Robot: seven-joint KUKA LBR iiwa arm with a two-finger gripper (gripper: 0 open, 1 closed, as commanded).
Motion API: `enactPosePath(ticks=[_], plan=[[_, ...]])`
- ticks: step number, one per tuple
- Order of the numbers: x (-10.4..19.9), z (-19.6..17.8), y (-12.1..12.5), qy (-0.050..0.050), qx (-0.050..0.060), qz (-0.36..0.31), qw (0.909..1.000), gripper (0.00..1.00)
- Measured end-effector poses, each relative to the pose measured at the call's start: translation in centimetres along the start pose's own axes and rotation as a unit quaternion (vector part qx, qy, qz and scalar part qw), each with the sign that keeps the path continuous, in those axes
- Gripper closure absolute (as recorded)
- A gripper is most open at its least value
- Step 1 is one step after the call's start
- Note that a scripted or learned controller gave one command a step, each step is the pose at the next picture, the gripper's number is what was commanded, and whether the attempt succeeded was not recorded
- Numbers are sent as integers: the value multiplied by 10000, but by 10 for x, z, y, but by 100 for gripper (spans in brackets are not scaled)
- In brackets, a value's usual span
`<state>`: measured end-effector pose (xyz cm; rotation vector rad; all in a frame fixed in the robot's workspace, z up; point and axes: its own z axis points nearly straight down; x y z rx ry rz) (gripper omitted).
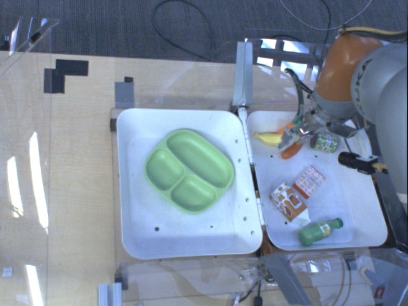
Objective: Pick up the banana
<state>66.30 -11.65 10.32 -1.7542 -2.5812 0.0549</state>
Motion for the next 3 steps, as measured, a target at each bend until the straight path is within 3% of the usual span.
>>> enactPosePath(ticks=[1,2,3], plan=[[0,1,0,5,4,1,10000,0],[1,-8,2,-6,-20,-15,10000,100],[73,-83,25,14,-229,207,9995,100]])
